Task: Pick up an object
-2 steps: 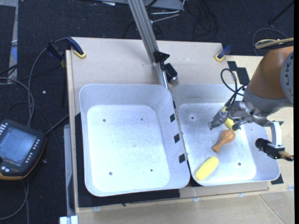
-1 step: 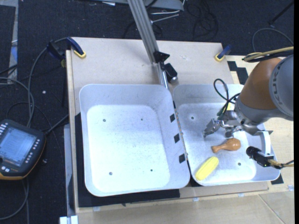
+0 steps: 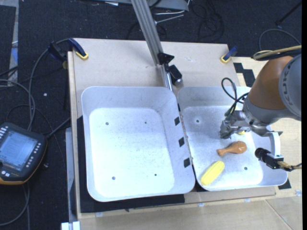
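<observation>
Nothing picked up yet
Gripper [image 3: 230,130] hangs just above the drumstick [image 3: 233,149] (corn [image 3: 212,172] nearby); jaw state unclear.

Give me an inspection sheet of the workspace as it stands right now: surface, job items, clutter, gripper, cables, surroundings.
Surface: wooden bench bearing two white bins, left bin and right bin, side by side.
Job's things: drumstick toy and yellow corn cob, both lying in the right bin, apart from each other.
Clutter: nothing seen in the bins beyond those two; yellow-tipped clamps at the bench's far corners.
Gripper: gripper low over the right bin, just beyond the drumstick toy; finger state cannot be told, nothing seen held.
Cables: black cable looping at the wrist; loose cables on the floor to the left.
Surroundings: teach pendant on dark floor at left; metal strut slanting over the bench.
</observation>
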`<state>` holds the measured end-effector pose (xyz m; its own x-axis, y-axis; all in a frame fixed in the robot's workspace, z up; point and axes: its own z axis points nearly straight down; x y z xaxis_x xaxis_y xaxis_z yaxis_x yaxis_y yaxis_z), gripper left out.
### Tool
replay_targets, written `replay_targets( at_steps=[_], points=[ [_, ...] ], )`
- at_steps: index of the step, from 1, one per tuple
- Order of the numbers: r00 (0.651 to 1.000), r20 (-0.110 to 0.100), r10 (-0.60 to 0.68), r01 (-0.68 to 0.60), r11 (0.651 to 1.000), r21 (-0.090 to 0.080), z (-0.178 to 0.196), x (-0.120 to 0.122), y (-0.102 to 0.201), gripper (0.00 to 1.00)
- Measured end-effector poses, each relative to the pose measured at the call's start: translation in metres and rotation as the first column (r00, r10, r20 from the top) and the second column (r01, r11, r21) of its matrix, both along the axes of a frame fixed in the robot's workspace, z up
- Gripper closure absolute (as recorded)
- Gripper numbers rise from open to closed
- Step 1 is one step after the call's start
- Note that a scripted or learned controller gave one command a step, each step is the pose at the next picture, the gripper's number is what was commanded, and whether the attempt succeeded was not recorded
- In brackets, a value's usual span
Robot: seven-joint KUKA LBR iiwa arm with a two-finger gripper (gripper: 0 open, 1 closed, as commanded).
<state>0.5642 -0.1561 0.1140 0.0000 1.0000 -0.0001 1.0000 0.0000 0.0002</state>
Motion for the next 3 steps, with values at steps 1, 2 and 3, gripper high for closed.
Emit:
replay_targets(
  at_steps=[1, 2, 3],
  points=[
    [1.0, 0.004, 0.001, -0.001, 1.0, -0.001, 0.048, -0.006, 0.006, 1.0],
    [1.0, 0.003, 0.001, -0.001, 1.0, 0.0, 0.091, -0.004, 0.011, 1.0],
    [1.0, 0.004, 0.001, -0.001, 1.0, 0.0, 0.144, 0.003, 0.019, 1.0]
  ],
)
